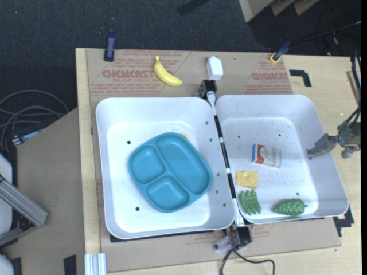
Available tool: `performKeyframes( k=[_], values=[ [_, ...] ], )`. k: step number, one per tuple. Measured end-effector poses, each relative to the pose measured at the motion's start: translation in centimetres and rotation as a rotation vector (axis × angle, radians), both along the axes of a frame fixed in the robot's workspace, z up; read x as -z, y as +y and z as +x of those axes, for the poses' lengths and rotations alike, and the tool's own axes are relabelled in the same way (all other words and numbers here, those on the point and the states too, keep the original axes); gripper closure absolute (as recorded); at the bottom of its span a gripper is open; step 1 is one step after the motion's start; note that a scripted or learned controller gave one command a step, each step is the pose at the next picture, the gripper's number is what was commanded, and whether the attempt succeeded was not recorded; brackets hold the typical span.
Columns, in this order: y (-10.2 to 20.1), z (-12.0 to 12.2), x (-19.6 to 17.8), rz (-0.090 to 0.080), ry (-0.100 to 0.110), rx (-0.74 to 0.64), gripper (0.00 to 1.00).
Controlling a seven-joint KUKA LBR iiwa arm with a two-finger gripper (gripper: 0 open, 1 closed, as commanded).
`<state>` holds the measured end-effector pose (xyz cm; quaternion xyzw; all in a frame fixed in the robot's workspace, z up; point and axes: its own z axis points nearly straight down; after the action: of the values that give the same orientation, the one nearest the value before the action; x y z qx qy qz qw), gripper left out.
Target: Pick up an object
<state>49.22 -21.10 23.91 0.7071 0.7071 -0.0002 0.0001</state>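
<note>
The right bin holds a small white packet with red and blue print, a yellow cheese wedge, a green leafy piece and a green bumpy piece. My gripper hangs over the right bin's right rim, well to the right of the packet and touching none of the objects. A blue divided plate lies in the left bin.
A yellow banana and a small white block lie on the brown bench behind the bins. A black hinge strip runs between the bins. Clips sit at the bench's back edge.
</note>
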Motion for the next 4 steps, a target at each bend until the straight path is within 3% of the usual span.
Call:
performKeyframes(
  k=[1,2,3,4],
  values=[
    [3.6,6.2,13.9,0.002,0.0,-0.001,0.0],
    [11.6,7.6,14.8,0.002,-0.007,-0.001,0.0],
    [11.6,1.8,15.1,0.002,0.001,0.0,0.0],
    [11.9,5.0,15.5,0.0,-0.002,-0.001,0.0]
  ],
)
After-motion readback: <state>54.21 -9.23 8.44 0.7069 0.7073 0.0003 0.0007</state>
